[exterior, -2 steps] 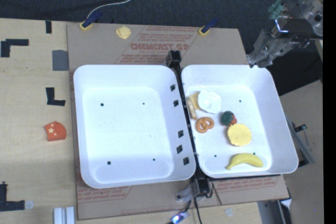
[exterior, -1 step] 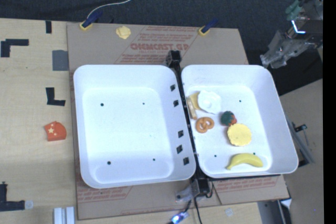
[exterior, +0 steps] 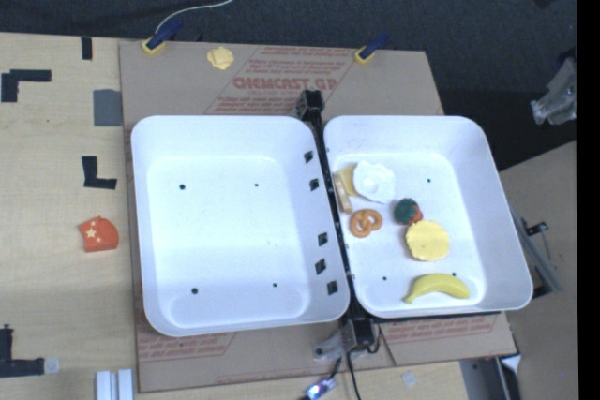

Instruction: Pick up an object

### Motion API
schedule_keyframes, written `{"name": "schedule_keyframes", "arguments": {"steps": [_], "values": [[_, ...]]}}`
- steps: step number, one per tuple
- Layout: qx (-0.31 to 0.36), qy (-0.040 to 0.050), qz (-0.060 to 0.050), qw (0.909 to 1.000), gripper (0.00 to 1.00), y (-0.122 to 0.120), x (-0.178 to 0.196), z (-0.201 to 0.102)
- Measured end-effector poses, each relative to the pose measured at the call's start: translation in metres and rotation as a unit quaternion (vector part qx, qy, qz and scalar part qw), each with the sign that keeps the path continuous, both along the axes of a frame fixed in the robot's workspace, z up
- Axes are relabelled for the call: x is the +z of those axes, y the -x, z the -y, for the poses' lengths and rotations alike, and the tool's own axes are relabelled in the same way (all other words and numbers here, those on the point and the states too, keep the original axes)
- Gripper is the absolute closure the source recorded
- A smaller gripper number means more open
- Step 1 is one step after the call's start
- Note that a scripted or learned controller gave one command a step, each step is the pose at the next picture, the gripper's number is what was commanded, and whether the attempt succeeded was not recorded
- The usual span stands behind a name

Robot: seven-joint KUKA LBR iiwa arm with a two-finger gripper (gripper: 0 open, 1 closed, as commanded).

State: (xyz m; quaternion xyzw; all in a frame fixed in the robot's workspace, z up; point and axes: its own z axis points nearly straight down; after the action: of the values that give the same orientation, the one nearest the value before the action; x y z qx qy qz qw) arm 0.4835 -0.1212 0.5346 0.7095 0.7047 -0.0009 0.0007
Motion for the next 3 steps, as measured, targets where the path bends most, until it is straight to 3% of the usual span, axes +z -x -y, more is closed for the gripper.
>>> {"name": "schedule_keyframes", "arguments": {"steps": [1, 2, 3], "values": [[0.003, -0.0001, 0.001, 1.0, 1.0, -0.001, 0.0, 0.069], [0.003, -0.0003, 0.0, 1.0, 0.0, 0.0, 0.0, 0.068], [0.003, 0.0007, 0.001, 1.0, 1.0, -0.001, 0.011, 0.068]]}}
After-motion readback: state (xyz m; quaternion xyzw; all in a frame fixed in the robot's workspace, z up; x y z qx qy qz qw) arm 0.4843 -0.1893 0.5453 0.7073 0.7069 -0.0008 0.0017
